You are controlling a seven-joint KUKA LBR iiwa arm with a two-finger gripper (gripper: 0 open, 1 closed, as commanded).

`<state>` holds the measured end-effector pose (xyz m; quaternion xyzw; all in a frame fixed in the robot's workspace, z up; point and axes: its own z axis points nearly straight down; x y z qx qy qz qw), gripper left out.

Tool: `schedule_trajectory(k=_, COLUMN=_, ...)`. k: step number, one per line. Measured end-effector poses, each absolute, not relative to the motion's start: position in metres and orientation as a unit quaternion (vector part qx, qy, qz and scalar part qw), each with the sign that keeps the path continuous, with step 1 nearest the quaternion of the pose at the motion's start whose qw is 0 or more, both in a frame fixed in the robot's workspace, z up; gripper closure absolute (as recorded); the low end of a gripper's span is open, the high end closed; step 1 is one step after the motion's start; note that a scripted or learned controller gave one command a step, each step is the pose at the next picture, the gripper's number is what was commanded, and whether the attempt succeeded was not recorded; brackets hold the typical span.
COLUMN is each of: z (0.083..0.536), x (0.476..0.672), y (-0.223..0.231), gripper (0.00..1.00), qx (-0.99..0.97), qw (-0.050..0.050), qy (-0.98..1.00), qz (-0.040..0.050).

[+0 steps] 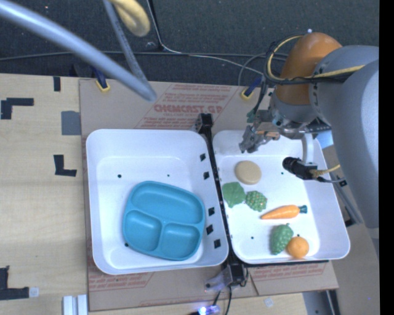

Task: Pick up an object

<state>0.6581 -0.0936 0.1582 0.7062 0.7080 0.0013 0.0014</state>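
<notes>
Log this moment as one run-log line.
end effector: above right bin's far edge | holding: nothing visible | nearest: beige disc | blue tray: left bin

Blue divided tray [164,221] lies in the left bin [98,184], perhaps slightly askew.

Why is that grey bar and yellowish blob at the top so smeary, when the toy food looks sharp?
In the camera view, the grey bar and yellowish blob look out of focus, probably near the lens; the carrot and blue tray are crisp, with soft shadows and little glare on the white bins.
</notes>
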Motion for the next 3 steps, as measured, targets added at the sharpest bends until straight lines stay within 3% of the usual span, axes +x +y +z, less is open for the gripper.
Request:
schedule_trajectory(k=2, z=0.259, x=0.662, y=-0.094, gripper=1.0, qx=0.707, qw=0.0, qy=0.708, qz=0.0002)
schedule_trajectory(k=3, z=0.247, x=0.638, y=-0.058, gripper=1.0, qx=0.706, qw=-0.001, qy=0.708, qz=-0.0013)
